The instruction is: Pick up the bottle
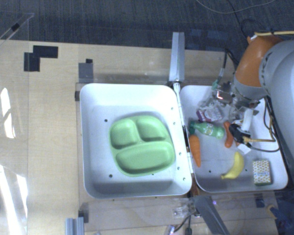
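Note:
The bottle is clear plastic with a green label and lies on its side near the left wall of the right bin. My gripper hangs from the orange-banded wrist just above and to the right of the bottle, over the bin's upper middle. From this slant the bottle looks to be resting on the bin floor, just below the gripper. A small purple item lies beside the gripper, to its left.
A carrot lies below the bottle by the divider. A second orange piece, a banana and a tan sponge-like block sit to the lower right. The left bin holds a green divided plate.

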Tool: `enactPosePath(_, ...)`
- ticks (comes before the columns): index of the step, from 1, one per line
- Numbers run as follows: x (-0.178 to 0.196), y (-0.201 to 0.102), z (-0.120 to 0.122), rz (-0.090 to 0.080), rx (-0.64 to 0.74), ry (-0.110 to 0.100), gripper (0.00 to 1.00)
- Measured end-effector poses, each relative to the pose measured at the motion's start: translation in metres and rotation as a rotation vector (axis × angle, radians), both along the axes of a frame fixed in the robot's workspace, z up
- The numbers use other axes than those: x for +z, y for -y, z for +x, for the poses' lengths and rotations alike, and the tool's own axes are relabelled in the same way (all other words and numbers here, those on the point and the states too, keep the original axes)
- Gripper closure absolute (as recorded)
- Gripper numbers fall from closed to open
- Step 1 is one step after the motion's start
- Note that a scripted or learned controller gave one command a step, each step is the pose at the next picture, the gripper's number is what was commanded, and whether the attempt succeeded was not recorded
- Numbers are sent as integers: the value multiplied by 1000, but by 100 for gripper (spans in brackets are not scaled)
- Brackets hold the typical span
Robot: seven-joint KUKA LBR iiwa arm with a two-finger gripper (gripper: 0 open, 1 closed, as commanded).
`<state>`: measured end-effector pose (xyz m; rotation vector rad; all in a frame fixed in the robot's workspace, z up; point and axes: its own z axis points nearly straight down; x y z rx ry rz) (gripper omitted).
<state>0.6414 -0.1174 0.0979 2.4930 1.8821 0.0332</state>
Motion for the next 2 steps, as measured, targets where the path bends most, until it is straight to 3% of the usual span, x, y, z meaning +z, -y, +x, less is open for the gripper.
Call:
enactPosePath(1, 0, -4, -45, -5, 116, 6, 0)
enactPosePath(2, -1, -29, -67, -8, 164, 4, 0)
